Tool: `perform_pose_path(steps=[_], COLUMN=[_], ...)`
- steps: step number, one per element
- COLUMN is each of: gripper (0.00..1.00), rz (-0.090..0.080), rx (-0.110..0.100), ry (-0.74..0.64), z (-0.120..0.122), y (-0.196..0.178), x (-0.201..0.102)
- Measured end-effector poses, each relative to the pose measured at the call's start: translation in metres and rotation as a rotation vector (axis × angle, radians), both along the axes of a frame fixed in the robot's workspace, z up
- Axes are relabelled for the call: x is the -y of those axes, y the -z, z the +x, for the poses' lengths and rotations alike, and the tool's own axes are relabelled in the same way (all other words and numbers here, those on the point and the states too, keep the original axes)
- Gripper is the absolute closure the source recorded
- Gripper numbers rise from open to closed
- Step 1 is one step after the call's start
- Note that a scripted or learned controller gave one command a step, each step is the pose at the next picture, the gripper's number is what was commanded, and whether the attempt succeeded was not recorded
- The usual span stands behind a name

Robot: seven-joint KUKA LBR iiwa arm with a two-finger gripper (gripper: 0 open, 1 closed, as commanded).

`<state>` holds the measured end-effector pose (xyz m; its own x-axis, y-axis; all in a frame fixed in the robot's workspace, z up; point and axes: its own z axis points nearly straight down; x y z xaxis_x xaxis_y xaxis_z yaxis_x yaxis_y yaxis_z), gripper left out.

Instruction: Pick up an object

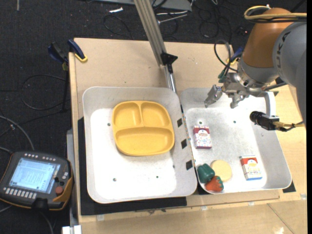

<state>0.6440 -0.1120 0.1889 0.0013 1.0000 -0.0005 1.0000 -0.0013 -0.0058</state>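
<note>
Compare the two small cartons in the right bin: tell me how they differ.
The upper carton lies near the bin's middle, apart from other items; the lower carton lies near the right wall, close to the tan disc. The upper carton shows more red, the lower more white and blue. Both lie flat, similar in size.

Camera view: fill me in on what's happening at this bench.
A grey robot arm reaches in from the right, its pincer open and hanging above the far end of the right bin, holding nothing. Nearer the front of that bin lie two small cartons, a pale round piece and green and red toy vegetables. The left bin holds a yellow divided plate. No object has been picked up yet.
</note>
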Motion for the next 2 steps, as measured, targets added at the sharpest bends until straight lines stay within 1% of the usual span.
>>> perform_pose_path(steps=[1, 2], gripper=[0.00, 0.00], rz=[0.001, 0.000], rx=[-0.001, 0.002], ry=[-0.002, -0.001], z=[-0.001, -0.002], y=[0.063, 0.096], x=[-0.007, -0.007])
